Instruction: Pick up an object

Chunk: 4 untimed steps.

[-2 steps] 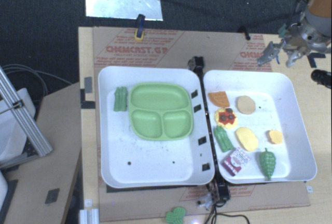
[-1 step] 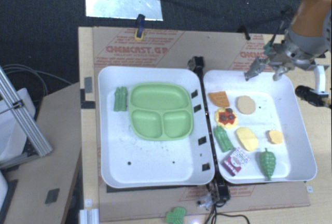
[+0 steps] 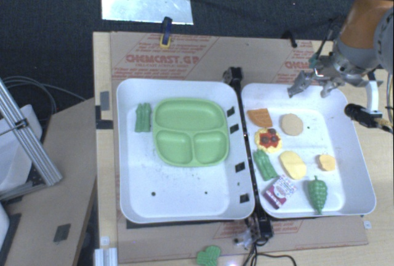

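The right bin (image 3: 351, 135) holds several toy foods: an orange wedge (image 3: 260, 117), a tan round cookie (image 3: 292, 124), a red and yellow piece (image 3: 269, 139), a green pod (image 3: 265, 164), a yellow chunk (image 3: 293, 164), a small orange-yellow piece (image 3: 327, 162), a pink and white packet (image 3: 280, 191) and a dark green pepper (image 3: 317, 192). My gripper (image 3: 311, 87) hangs over the bin's far edge, above and behind the cookie. Its two fingers are spread apart with nothing between them.
The left bin (image 3: 129, 191) holds a green divided plate (image 3: 189, 132) and a green ridged piece (image 3: 143, 117) at its left. A black divider (image 3: 246, 141) runs between the bins. A green toy (image 3: 209, 254) lies off the bins at the bench's front edge.
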Each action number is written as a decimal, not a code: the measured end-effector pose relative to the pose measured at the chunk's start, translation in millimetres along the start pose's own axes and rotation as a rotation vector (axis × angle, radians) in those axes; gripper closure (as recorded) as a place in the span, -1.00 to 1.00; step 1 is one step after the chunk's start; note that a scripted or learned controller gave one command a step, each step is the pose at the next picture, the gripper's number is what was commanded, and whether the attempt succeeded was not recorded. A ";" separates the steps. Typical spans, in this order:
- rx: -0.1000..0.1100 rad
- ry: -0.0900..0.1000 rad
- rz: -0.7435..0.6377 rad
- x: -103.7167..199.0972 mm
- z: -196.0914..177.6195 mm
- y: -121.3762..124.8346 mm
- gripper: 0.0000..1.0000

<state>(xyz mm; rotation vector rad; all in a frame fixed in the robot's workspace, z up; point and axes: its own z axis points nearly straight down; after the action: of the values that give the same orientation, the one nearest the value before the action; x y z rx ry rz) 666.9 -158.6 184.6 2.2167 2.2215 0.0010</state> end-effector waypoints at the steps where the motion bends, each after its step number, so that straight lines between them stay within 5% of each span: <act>1: 0.008 0.003 -0.004 8.7 106.3 -0.3 -1.00; 2: -0.004 0.001 -0.005 7.7 87.8 3.4 1.00; 3: -0.005 -0.001 0.003 -29.2 17.9 -2.1 1.00; 4: 0.002 0.001 -0.002 -28.6 102.9 -0.3 1.00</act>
<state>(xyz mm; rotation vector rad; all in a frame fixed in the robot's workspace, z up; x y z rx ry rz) 667.0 -187.3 81.8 2.2157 2.2255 0.0002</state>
